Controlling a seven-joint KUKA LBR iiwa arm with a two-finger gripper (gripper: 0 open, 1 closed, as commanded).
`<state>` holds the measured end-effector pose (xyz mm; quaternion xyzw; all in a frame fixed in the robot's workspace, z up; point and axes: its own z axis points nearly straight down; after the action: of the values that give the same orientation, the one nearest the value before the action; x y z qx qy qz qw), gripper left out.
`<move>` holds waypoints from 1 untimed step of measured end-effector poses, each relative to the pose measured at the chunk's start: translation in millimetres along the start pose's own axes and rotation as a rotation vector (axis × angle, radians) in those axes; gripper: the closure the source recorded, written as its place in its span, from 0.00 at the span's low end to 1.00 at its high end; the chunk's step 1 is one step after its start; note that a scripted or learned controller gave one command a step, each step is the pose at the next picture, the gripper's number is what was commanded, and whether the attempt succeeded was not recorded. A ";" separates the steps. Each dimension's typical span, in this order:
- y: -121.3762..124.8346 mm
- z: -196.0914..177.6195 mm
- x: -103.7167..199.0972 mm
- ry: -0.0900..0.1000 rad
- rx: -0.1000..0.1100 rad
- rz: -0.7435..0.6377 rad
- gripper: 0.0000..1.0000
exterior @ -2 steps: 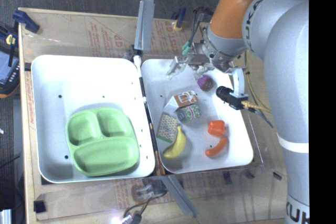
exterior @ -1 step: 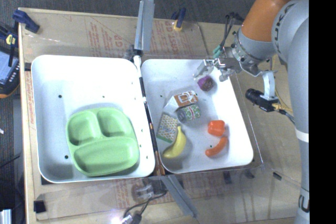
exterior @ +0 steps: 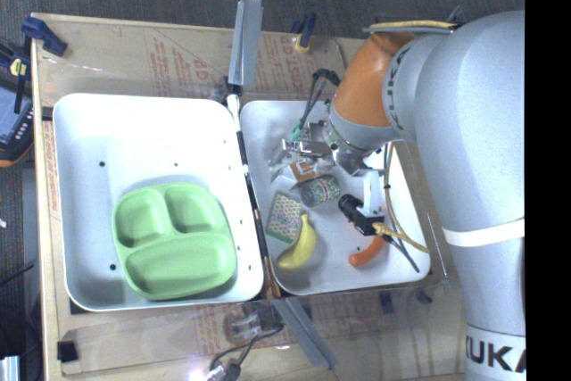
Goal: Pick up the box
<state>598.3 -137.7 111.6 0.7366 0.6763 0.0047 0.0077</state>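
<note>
While the gripper (exterior: 299, 152) hovers, fingers unreadable, the box (exterior: 285, 217) lies just below it.

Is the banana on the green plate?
No, the banana lies in the right bin beside a patterned box, while the green plate sits in the left bin.

Arm (exterior: 446, 120) reaches in from right; wrist bent down, jaws prob. hidden.

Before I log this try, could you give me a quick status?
Gripper low in right bin, above clutter. Box flat beside banana, not held. Small can sits between gripper and box.
</note>
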 end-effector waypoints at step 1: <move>-91.4 17.5 17.0 0.001 0.018 -0.101 0.00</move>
<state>509.0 -113.1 92.4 0.7013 0.7128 -0.0016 0.0012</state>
